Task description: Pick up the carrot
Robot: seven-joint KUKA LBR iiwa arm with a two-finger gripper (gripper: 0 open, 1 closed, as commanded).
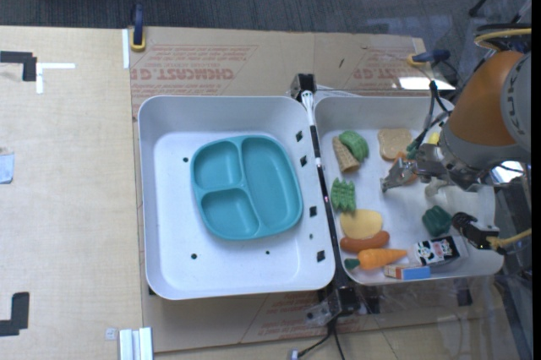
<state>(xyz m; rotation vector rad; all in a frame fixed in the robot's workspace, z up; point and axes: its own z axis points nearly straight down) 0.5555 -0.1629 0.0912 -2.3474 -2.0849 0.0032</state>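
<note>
Bench [68, 206]: pale wood surface with brown cardboard under the bins; dark carpet runs along the 12 o'clock edge of the view.
Left bin [161, 181]: shallow, white, square with rounded corners, touching the right bin along a clipped seam.
Right bin [482, 261]: white, at 3 o'clock of the left bin, holding all the toy food.
Arm [494, 109]: grey with an orange band, entering from 3 o'clock and leaning over the right bin's far side.
Teal plate [247, 187]: three compartments, lying flat in the middle of the left bin.
Gripper [397, 177]: dark metal, low over the centre of the right bin with its tips toward 9 o'clock — the fingers sit slightly apart with nothing between them.
Carrot [376, 259]: orange, lying on its side near the right bin's 6 o'clock wall, at 7 o'clock of the gripper and well apart from it, its leafy end pointing to 9 o'clock.
Potato [363, 223]: yellowish, just at 12 o'clock of the carrot, with a reddish piece touching its lower edge.
Bread slice [393, 143]: tan, near the bin's 12 o'clock wall.
Ice cream cone [345, 154]: beige, tilted, beside a green leafy piece [355, 144].
Green vegetable [343, 196]: ridged, against the bin's 9 o'clock wall.
Dark green piece [437, 220]: at 4 o'clock of the gripper.
Small carton [437, 250]: black and white — at 3 o'clock of the carrot.
Blue and white block [407, 271]: touching the carrot's thick end at 5 o'clock.
</note>
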